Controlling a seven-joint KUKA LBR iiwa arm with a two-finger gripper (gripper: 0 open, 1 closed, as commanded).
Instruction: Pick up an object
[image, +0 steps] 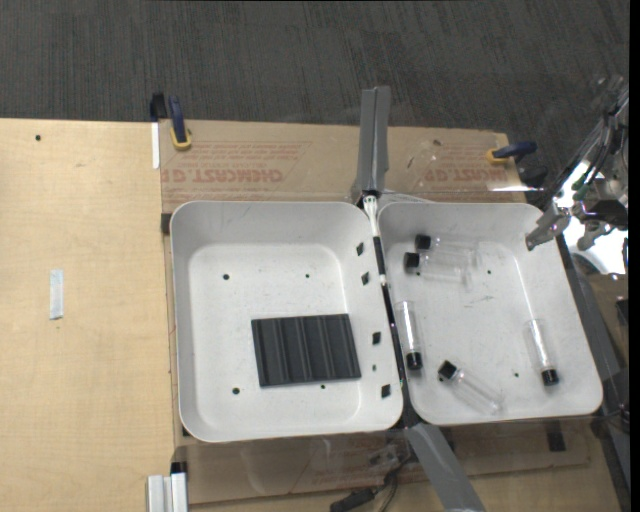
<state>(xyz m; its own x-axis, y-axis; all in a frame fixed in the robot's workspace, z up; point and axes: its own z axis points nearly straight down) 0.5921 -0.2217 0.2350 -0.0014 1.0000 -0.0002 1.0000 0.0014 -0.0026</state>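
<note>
While the gripper sits at the right bin's upper right rim, your candidates all lie below and to its left. Whether the claw is released or clenched you cannot tell at this size. Nearest is the clear vial by the bin's right wall, black cap toward you, long axis nearly up-down. A second vial lies along the left wall, awkward against it. A third slants near the front, and two more cluster at the back. Nothing blocks the drop to the nearest one. The left bin holds a dark ribbed tray.
</note>
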